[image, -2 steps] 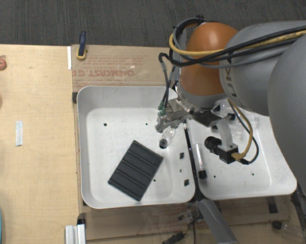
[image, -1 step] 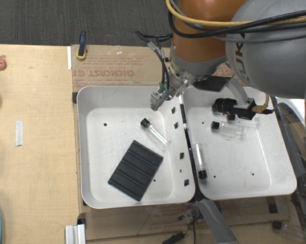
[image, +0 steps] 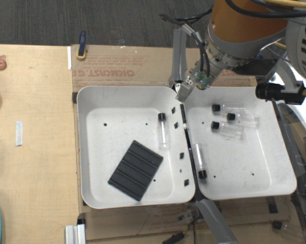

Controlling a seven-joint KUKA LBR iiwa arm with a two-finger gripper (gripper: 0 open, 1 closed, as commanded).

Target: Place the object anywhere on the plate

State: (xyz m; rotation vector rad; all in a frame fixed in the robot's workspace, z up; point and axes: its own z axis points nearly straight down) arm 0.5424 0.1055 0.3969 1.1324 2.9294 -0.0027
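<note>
Now the gripper [image: 184, 91] hangs at the upper middle of the frame, just above the place where the left bin [image: 99, 146] and the right bin [image: 257, 159] meet at their upper rims. If it is wide or narrow I cannot tell, because the tool is seen from above and its tip is small and partly covered by the wrist; I also cannot see any object carried in it. The black ribbed plate [image: 136, 170] lies flat and turned at a slant in the lower part of the left bin. A clear tube [image: 163, 130] with a black cap lies up and to the right of the plate, near it but not touching. A second tube [image: 199, 161] lies in the right bin beside the shared wall, and some small vials [image: 229, 122] are grouped in the upper part of that bin. I judge that the step in hand is to take one object first, and the clear tube in the left bin seems the easiest, as it lies alone. To do it well, the gripper should come down straight over the middle of the tube, close across its narrow width so it does not roll away, then lift clear and release low over the centre of the plate
</note>
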